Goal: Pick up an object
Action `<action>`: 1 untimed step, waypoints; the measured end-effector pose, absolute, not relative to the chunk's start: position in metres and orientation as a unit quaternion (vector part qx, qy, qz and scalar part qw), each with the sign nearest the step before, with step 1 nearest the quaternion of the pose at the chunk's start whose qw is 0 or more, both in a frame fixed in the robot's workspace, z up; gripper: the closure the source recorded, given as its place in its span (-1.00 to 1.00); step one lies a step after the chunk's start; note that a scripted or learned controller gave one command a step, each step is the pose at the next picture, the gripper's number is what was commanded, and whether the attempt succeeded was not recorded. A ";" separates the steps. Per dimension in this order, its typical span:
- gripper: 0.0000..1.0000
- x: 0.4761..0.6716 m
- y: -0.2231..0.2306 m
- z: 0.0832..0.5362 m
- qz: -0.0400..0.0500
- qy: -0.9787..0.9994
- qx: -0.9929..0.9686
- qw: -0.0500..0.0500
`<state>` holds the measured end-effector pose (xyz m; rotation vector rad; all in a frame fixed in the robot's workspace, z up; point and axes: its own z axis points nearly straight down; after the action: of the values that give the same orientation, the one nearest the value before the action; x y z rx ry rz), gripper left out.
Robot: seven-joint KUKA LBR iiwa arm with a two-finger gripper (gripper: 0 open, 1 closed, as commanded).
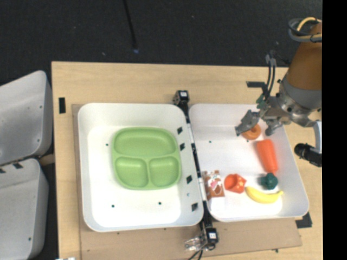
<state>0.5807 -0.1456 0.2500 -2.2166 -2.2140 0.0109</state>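
From the fixed camera above, the light wooden desk (130, 83) carries 2 shallow white bins side by side, the left white bin (92, 145) and the right white bin (217, 118). The grey arm with its orange band (304, 64) reaches in from the right, and its tool (259, 124) hangs low over the far part of the right bin. Directly beneath the tool sits a small round orange object (252, 134), seemingly touching the fingers; whether the tool is released or clenched on it cannot be told from this angle. Just nearer the camera than the tool lies a long orange carrot-shaped toy (267, 154), and beyond that, further toward the near rim, a small dark green rounded piece (269, 181) rests against a yellow plastic banana (264, 195). To the left of the banana sits a small red chunky toy (235, 182), and left again, close to the bin's inner wall, a small brown-and-white printed packet (214, 184). Well away to the tool's left, in the other bin, lies a pale green plastic plate with 3 compartments (146, 157), flat and alone.
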 end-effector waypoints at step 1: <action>-1.00 0.583 -0.145 0.256 0.000 -0.708 -0.707 0.000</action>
<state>0.5829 -0.1454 0.2564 -2.2205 -2.2238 0.0003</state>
